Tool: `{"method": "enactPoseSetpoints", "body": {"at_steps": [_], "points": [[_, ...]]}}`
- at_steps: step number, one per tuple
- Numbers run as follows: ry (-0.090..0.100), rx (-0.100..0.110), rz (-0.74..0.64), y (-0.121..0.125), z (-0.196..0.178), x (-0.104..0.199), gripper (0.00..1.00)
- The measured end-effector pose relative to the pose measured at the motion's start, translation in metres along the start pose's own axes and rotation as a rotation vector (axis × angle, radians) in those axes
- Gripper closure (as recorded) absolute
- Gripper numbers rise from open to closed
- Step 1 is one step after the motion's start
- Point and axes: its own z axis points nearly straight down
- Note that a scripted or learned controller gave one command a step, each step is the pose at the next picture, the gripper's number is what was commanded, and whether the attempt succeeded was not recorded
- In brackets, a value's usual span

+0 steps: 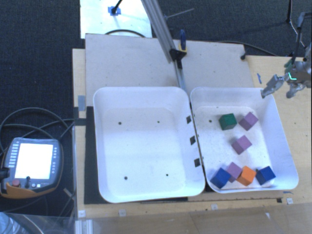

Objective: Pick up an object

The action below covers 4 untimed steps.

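Well left of the end effector [282,87], a purple block [248,121].

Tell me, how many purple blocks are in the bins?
3, all in the right bin: one purple block beside the green block, one mid-bin, one between a blue block and the orange block.

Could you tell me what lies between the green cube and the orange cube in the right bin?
A purple cube sits between the green cube and the orange cube, seen in the camera view.
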Motion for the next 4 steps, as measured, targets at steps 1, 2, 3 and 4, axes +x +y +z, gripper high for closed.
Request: {"method": "enactPoseSetpoints", "body": {"at_steps": [1,2,3,4], "points": [[-0.002,-0.003,-0.001,0.001,-0.002,0.000,0.00],[-0.001,0.000,0.002,0.002,0.039,-0.003,0.00],[-0.001,0.000,0.002,0.001,0.081,-0.001,0.00],[-0.001,0.001,0.003,-0.007,0.127,-0.005,0.00]]}}
